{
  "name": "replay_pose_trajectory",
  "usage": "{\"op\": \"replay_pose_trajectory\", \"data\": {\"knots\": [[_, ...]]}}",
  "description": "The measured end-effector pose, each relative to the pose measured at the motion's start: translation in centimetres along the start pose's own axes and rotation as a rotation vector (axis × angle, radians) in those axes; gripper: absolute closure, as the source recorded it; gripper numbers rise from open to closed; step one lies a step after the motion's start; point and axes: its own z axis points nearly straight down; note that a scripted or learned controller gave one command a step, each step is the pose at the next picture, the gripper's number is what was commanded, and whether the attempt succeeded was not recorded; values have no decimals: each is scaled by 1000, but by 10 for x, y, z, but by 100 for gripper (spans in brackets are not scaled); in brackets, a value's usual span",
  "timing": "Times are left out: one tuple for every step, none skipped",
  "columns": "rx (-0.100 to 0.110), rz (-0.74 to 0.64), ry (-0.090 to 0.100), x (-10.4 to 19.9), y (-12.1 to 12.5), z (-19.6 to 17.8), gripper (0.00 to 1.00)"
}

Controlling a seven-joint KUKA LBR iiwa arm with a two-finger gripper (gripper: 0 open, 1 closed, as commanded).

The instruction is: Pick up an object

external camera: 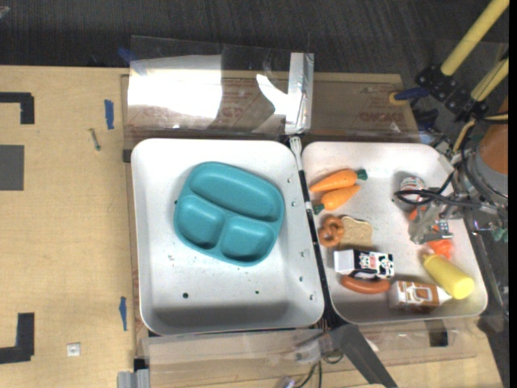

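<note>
The right bin (pixel 380 150) holds several small toy foods. Two orange carrots (pixel 334 183) lie at its far left, with a pretzel (pixel 329 231) and a tan bread slice (pixel 357 231) below them. A black-and-white carton (pixel 364 262) rests above a red sausage (pixel 363 284). A brown carton (pixel 418 295) and a yellow bottle (pixel 449 276) lie at the near right. A small can (pixel 409 186) stands near the far right. My gripper (pixel 426 226) hangs low over the bin's right side, between the can and the yellow bottle, with cables draped around it.
The left bin (pixel 153 241) carries a teal divided plate (pixel 229 211). A clear plastic sheet (pixel 218 95) stands behind the bins. The arm (pixel 489 164) enters over the right bin's far right corner. Yellow poles (pixel 477 27) cross the top right.
</note>
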Motion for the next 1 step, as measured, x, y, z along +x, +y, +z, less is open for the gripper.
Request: {"op": "replay_pose_trajectory", "data": {"knots": [[-2, -459, 4, 26, -9, 91, 100]]}}
